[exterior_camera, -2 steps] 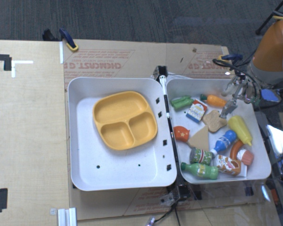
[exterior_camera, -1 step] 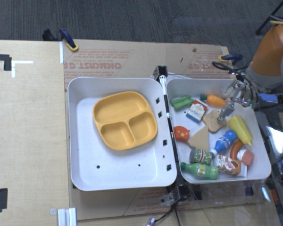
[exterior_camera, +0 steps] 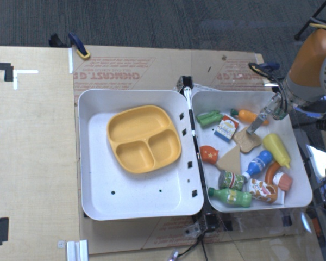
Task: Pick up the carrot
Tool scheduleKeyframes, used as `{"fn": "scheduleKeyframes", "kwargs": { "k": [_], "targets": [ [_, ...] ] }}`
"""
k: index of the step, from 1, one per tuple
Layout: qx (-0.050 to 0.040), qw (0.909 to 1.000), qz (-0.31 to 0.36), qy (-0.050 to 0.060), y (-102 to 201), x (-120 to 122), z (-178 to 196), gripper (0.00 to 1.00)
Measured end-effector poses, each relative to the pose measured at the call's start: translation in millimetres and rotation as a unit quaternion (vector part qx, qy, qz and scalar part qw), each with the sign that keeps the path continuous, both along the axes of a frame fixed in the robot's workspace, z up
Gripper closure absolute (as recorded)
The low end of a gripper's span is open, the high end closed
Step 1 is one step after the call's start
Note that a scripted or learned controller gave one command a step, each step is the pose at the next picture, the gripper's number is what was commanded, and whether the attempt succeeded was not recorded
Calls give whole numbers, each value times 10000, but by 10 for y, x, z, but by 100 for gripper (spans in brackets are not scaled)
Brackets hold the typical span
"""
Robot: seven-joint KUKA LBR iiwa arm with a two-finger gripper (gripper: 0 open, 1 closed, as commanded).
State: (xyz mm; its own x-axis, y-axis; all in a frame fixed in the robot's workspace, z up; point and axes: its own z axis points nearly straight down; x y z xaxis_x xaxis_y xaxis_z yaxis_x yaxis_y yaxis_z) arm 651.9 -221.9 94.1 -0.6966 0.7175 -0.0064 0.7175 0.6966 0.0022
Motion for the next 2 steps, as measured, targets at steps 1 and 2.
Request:
{"fn": "scheduleKeyframes", "kwargs": {
  "k": [1, 2],
  "targets": [
    [-19, 10000, 23, -24, 5, 20, 117, 100],
    [7, 9916, -1291, 9, 361, -83, 669, 100]
  ]
}}
